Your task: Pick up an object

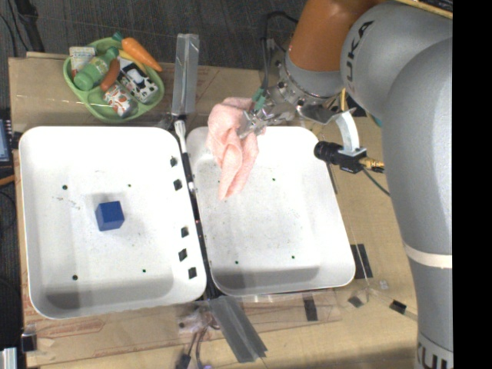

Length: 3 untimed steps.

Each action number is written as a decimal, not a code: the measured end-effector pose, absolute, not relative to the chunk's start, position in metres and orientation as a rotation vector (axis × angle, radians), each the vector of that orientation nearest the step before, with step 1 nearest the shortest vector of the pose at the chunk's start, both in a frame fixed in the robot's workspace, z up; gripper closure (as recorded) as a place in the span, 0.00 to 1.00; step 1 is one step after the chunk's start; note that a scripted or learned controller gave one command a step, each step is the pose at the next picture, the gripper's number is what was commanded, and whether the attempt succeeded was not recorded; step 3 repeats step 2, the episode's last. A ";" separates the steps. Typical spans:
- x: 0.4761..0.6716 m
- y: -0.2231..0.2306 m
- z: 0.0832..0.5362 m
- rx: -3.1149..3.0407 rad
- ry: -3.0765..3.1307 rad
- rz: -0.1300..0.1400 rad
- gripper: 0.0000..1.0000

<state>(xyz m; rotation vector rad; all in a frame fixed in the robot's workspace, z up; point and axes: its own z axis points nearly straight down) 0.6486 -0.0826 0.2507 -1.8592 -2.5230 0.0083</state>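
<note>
Grey arm point(415, 129) looms closest, reaching in from the right; its tool point(254, 121) is pinched shut on the pink cloth point(233, 146), which hangs limp over the right bin's point(307, 271) far-left corner, gathered at the top because only one fold is caught; open floor below; left bin point(46, 206) holds a blue cube point(110, 214); a green bowl point(84, 102) sits on the worktop point(369, 229) beyond.

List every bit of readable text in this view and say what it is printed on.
"UKA", dark letters on the grey arm casing; the start of the word is cut off by the orange band.
Packages in the green bowl: printing too small and blurred to read.
</note>
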 end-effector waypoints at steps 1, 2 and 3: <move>0.657 -0.106 0.261 -1.826 -2.556 0.002 1.00; 0.657 -0.153 0.270 -1.809 -2.569 0.000 1.00; 0.657 -0.153 0.270 -1.809 -2.569 0.000 1.00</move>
